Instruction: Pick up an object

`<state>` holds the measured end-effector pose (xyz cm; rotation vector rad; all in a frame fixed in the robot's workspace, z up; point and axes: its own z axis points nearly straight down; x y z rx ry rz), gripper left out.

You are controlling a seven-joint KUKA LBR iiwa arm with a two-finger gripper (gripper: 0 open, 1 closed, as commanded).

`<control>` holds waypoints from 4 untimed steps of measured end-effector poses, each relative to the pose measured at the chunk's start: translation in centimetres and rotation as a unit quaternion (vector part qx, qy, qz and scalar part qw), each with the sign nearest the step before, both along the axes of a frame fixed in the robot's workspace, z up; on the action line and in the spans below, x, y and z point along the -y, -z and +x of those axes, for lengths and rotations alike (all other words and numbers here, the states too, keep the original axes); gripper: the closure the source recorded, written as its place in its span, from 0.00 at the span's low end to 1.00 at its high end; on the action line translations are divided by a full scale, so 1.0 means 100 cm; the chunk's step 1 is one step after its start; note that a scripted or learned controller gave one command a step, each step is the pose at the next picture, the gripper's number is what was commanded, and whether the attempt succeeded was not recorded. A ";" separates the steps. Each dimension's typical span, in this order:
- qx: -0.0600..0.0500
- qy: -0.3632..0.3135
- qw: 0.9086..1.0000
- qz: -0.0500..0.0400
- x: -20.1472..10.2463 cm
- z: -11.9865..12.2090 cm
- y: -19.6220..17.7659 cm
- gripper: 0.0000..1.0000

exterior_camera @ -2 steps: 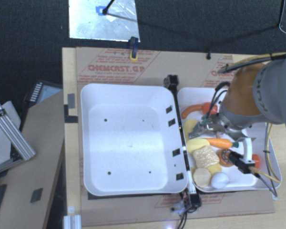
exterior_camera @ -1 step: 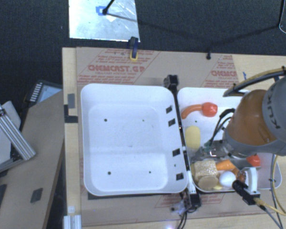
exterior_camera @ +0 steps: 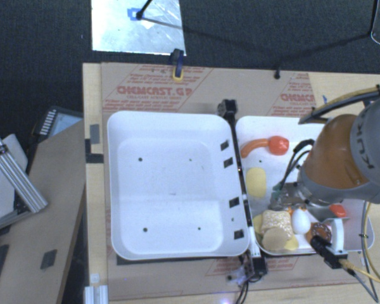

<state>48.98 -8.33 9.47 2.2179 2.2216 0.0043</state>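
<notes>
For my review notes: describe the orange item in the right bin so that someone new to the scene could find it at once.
Start at the right bin, the one the grey arm reaches over. Near its far edge lies the orange item, apart from the cluster of pale foods closer to the camera. Its long curved shape, orange with a redder rounded end, sets it apart from the pale yellow piece below it.

Objects (exterior_camera: pixel 275 223) in right bin (exterior_camera: pixel 250 126)

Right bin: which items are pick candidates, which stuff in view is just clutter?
Pick candidates, in the right bin:
- orange curved toy
- pale yellow piece
- tan block
- white egg shape

Just lying about:
- left bin
- yellow clamp
- foil sheet
- cardboard underlay
</notes>
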 end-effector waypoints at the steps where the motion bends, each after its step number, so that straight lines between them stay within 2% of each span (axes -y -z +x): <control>1: 0.004 -0.004 1.000 0.000 -0.053 0.041 -0.095 1.00; 2: 0.005 -0.003 1.000 -0.001 -0.069 0.097 -0.191 1.00; 3: -0.002 -0.005 1.000 0.001 -0.162 0.101 -0.140 1.00; 4: 0.003 -0.002 1.000 0.001 -0.184 0.151 -0.188 1.00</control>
